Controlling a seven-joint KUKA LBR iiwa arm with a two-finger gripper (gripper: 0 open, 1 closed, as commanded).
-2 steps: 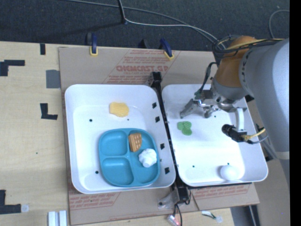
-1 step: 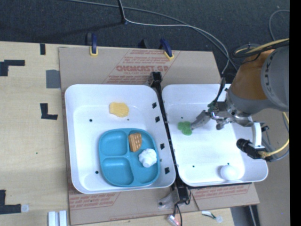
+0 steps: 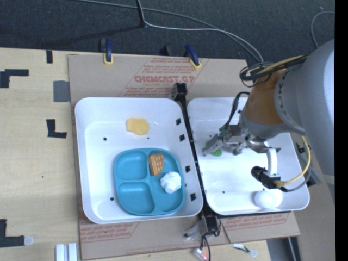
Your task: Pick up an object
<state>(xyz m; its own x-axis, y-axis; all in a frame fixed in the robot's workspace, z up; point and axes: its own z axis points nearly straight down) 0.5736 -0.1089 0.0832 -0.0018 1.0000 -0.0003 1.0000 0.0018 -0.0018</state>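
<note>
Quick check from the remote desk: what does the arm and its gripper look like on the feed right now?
The arm is bulky and grey, with an orange band above the wrist. Black and yellow cables loop along it. The gripper is grey metal, with a white fitting beside it.

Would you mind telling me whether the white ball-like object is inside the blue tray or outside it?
Inside. The white object sits in the blue tray, in its right-hand compartment, just below the waffle-like piece.
</note>
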